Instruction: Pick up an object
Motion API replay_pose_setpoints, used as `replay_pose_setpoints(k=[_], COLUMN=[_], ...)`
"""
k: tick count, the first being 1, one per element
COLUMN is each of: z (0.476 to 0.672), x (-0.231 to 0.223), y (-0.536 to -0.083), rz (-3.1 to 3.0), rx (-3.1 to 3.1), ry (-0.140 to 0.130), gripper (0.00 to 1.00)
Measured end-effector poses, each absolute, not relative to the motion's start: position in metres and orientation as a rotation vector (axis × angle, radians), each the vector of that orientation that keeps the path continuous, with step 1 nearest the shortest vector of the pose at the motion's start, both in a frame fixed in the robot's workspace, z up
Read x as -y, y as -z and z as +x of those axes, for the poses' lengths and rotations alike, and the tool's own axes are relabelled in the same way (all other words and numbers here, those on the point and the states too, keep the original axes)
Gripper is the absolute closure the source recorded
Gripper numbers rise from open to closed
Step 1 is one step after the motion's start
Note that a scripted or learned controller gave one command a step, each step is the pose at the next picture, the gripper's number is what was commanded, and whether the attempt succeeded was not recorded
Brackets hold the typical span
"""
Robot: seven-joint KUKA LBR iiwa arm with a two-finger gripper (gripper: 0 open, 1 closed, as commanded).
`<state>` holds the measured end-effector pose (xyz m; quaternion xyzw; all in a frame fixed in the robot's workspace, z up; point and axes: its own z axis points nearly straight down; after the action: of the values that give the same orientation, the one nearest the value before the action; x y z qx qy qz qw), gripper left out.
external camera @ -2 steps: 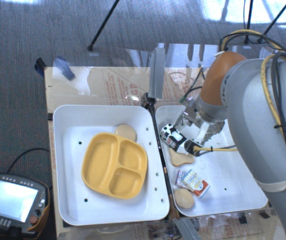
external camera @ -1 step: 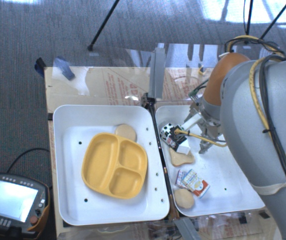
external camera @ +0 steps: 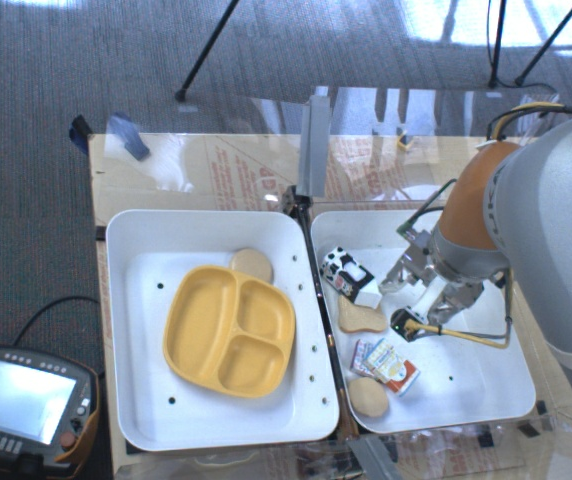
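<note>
Since my gripper (external camera: 413,280) is hanging low over the right bin (external camera: 476,378), just right of the cow-patterned block (external camera: 347,269) and the tan bread-shaped slice (external camera: 362,318), I'd guess one of those two is the pick. Honestly can't tell from this angle how far open the gripper is. I can't see anything held in it either, so I'm treating this as the approach, nothing grabbed yet.

How I'd do it well: go for the cow-patterned block. It looks chunky and stands proud of the bin floor, so there's something to close on. The slice lies flat and looks thin, so it would likely skate away or just get pressed down.

Catch is, the block sits close to the bin's left wall, and its lower end is touching or nearly touching the slice, can't tell which. So I'd line up across the block's short side, come straight down and keep off the wall. Close only once I'm properly astride it, then lift straight up and check it actually came with me.

Other stuff in that bin: a small colourful carton (external camera: 386,360) and a round tan biscuit (external camera: 369,398) nearer the front edge, both apart from the block. The yellow divided plate (external camera: 230,330) is over in the left bin (external camera: 136,268), so ignore it.
</note>
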<state>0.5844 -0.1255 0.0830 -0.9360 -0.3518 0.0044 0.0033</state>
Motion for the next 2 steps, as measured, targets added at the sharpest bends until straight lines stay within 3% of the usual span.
replay_pose_setpoints(k=[1, 2], z=[0.606, 0.621], x=[0.097, 0.096], y=[-0.083, -0.083], rz=[-3.080, -3.123], rx=[0.594, 0.315], ry=[-0.015, -0.014], gripper=[0.00, 0.00])
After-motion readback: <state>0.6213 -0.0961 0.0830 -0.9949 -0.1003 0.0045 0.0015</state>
